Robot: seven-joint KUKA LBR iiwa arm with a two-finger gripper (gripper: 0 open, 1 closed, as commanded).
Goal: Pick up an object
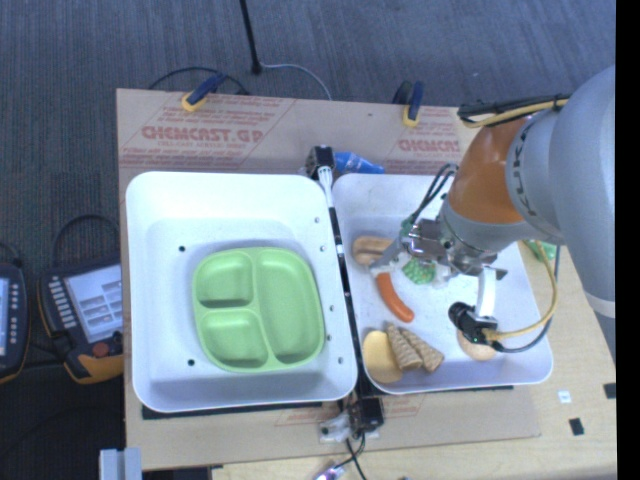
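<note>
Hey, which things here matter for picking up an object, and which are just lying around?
For the job:
- gripper
- right bin
- carrot
- green item under the gripper
- bread roll
- cone
- yellow round piece

Just lying about:
- left bin
- green tray in it
- clamps
- pendant off the bench

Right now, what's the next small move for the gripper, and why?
Probably a short drop straight down: the gripper sits over the right bin beside a green item, with the carrot just left. Nothing is visibly held.
</note>
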